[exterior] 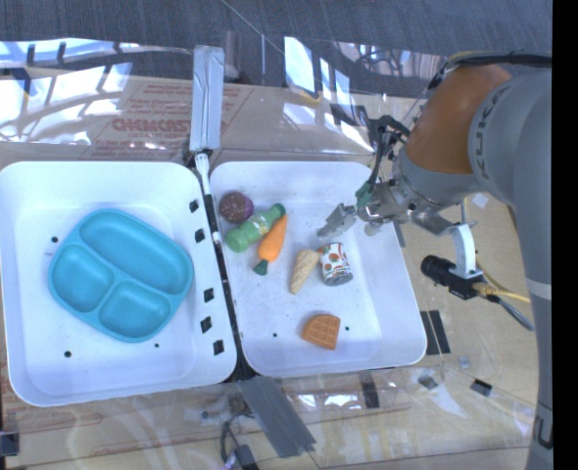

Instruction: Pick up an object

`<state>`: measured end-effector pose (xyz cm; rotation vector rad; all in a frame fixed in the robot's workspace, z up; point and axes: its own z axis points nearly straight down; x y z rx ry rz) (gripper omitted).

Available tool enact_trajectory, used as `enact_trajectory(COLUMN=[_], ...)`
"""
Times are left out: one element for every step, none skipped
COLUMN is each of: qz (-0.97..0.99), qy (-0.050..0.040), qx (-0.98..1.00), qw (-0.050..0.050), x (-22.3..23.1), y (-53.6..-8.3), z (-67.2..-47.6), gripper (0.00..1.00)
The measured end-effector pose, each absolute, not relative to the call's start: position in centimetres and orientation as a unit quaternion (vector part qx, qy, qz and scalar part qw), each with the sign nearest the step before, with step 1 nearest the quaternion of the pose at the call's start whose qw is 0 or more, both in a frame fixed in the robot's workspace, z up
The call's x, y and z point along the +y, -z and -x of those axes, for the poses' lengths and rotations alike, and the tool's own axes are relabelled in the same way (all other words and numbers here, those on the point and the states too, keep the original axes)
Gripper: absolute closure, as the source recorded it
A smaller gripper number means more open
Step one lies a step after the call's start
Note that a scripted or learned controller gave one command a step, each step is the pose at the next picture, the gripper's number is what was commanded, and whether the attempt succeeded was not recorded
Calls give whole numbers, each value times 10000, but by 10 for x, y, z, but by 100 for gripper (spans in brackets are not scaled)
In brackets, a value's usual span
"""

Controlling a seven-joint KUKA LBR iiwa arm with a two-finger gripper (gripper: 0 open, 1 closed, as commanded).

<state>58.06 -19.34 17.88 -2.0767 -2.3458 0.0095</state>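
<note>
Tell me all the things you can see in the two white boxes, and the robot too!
blue divided plastic plate: one, blue, middle of the left bin
dark purple round toy fruit: one, right bin, upper left
green toy bottle: one, beside the fruit
orange toy carrot: one, against the bottle
cream cone-shaped toy: one, right bin, centre
small red-and-white can: one, right of the cone
orange waffle-like toy: one, near front wall
shallow white bins: two, side by side
hand: one, grey, above the can

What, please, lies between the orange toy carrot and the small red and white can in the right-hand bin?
In the camera view, a pale cream cone-shaped piece lies between the orange toy carrot and the small red and white can, apart from the carrot and close beside the can.
</note>
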Motion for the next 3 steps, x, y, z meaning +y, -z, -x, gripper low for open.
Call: enact_trajectory(qz=[6893,6876,7330], qy=[3,1,1], qx=[-7244,-7261,-6803], qw=[5,3,-2], x=[-199,-199,-165], y=[-92,-103,-172], z=[-563,-563,-598], gripper=[0,100,100])
